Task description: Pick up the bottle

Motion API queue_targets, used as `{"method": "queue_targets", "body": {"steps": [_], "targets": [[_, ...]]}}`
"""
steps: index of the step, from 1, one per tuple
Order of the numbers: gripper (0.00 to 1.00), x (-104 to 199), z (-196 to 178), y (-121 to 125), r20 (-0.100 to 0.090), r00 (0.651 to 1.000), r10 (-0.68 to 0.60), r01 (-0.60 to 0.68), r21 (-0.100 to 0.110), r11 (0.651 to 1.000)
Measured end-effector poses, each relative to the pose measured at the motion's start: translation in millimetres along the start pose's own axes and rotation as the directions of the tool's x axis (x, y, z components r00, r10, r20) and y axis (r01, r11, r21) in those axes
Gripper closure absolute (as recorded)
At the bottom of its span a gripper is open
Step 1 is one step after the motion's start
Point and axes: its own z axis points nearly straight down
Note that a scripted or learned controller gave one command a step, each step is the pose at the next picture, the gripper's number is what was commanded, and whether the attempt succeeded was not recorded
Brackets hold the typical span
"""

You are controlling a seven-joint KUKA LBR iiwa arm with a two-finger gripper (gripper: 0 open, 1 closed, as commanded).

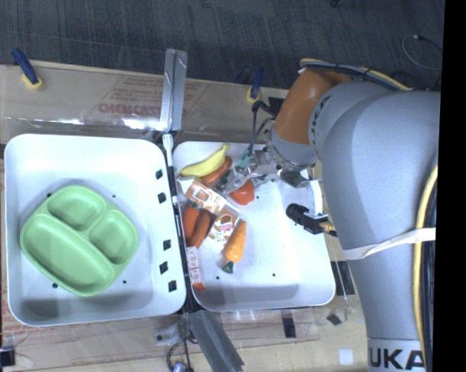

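Looking at the right bin's point(290, 290) back edge, you are seeing the hand point(252, 173) hovering, aperture unclear; no bottle is clearly identifiable among banana point(204, 164), carrots point(235, 244).

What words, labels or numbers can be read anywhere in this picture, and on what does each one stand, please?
"UKA": white letters, cut off at the left, on the grey arm base at lower right.
Red mirrored print on the clear sheet behind the bins: too blurred to read.
Printed wrapper on the packet in the right bin: too small to read.
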Motion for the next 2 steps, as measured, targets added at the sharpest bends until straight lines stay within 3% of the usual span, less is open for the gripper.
{"method": "queue_targets", "body": {"steps": [1,2], "targets": [[1.0,-18,-1,-8,0.001,0.982,-0.189,0.189,-0.014,0.982],[1.0,29,-1,6,0.0,0.991,0.13,-0.13,-0.011,0.991]]}}
